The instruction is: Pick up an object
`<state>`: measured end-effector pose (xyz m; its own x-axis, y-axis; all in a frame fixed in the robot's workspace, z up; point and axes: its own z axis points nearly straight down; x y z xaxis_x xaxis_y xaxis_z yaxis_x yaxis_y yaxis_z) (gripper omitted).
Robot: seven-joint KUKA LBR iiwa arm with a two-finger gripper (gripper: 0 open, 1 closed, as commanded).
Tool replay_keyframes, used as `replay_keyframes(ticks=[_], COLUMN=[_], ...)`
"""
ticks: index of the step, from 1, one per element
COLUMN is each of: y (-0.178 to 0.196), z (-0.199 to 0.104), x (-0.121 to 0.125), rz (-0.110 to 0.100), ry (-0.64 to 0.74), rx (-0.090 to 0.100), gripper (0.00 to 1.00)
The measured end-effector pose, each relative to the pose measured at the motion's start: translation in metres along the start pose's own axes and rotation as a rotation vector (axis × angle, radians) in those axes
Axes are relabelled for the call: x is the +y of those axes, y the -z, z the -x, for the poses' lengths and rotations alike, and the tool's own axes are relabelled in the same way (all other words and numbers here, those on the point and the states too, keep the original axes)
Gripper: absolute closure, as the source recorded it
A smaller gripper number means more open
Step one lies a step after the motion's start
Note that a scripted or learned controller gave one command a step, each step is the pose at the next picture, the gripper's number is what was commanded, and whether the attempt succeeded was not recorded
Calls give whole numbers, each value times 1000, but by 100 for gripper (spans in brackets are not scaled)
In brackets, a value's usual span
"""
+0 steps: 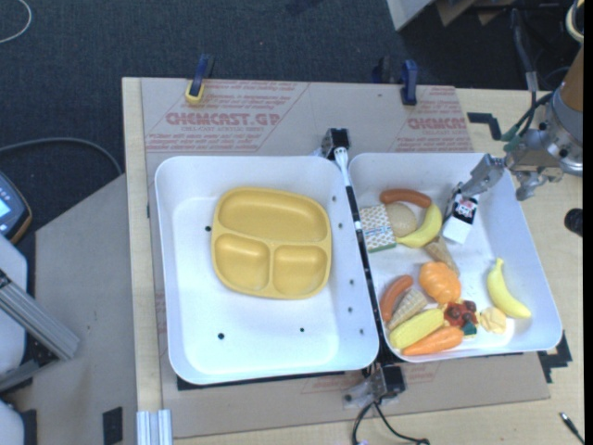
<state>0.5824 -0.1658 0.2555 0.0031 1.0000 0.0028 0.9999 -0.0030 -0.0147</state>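
Note:
The right bin (pixel 535 239) holds several toy foods: a red sausage (pixel 406 197), a curved banana (pixel 424 230), a beige bun (pixel 400 216), an orange (pixel 438 281), a second banana (pixel 505 290), corn (pixel 417 325) and a carrot (pixel 434 341). My gripper (pixel 503 182) hangs over the bin's far right corner, open, with its fingers spread and nothing between them. A small white item with a black label (pixel 460 213) lies just below the left fingertip (pixel 477 179); whether they touch is unclear.
A yellow three-section plate (pixel 271 242) lies in the left bin (pixel 185 295). A green-striped box (pixel 375 227) leans by the divider between the bins (pixel 352 221). Clamps (pixel 196 82) hold the board's far edge. Cables run at the far right.

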Motion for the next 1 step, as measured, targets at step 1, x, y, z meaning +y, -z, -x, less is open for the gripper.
replay_keyframes(ticks=[1], y=[8], z=[-1], x=[2], rz=[14], ry=[3], rx=[-3], gripper=[0])
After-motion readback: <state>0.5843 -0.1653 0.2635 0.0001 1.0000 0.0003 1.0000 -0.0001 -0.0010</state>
